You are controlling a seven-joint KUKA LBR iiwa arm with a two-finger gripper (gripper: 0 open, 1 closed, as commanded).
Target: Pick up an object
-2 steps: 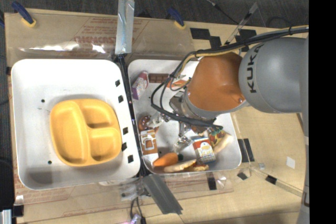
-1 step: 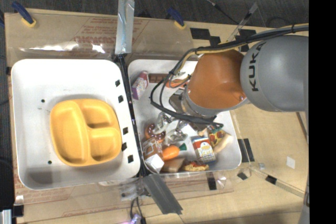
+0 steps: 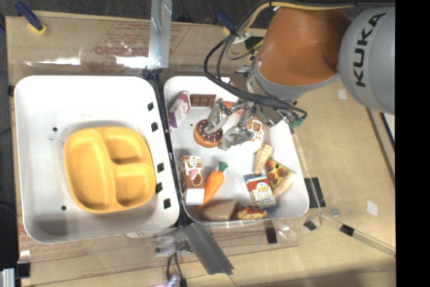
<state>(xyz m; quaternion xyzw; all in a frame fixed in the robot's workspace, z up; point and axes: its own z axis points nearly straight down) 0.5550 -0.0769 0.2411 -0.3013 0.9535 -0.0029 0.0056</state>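
Crowding gripper [image 3: 225, 128]: donut [image 3: 205, 135]; carrot [image 3: 213, 183]

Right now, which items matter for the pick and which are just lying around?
Job in hand:
claw
donut
carrot
pizza slice
small can

Lying about:
yellow divided tray
blue clamp

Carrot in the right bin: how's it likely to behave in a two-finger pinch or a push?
The carrot looks like a small toy, so probably light and stiff. Its tapered, rounded body may slip toward the narrow end when pinched, and could roll if pushed sideways. It lies close beside the white block and small carton, so a push would likely shift them too.
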